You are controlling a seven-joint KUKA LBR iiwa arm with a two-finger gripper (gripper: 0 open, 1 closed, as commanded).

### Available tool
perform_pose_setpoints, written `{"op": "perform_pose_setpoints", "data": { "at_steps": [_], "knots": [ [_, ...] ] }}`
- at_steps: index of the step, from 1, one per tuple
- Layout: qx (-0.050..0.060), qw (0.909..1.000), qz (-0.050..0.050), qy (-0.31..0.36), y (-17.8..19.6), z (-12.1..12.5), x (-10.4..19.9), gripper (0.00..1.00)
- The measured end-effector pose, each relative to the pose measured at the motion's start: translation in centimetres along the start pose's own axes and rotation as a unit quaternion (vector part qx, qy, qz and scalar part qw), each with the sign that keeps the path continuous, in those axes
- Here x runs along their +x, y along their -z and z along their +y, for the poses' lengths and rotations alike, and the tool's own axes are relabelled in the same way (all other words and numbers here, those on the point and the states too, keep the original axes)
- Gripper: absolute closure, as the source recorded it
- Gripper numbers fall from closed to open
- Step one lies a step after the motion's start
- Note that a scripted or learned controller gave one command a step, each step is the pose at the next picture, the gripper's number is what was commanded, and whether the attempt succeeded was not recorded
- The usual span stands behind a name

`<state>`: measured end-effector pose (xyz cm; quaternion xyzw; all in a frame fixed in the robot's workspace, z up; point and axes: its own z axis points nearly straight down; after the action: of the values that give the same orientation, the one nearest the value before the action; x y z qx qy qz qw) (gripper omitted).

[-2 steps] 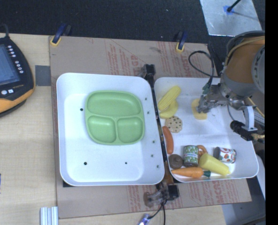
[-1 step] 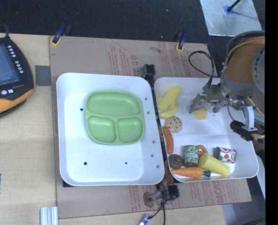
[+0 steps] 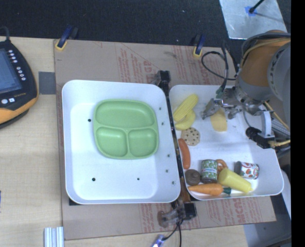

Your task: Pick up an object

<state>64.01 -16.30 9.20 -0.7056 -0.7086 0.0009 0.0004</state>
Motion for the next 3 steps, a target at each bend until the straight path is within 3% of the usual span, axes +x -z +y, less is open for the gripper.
{"op": "perform_pose_setpoints", "data": {
  "at_steps": [1, 2, 3],
  "knots": [
    [0.001, 1.0000, 0.000, 0.001, 0.0, -5.0, -0.1, 0.00],
    [0.000, 1.0000, 0.000, 0.000, 0.0, 0.2, -1.9, 0.00],
    [0.001, 1.0000, 0.000, 0.001, 0.0, -1.7, 0.4, 0.00]
  ]
}}
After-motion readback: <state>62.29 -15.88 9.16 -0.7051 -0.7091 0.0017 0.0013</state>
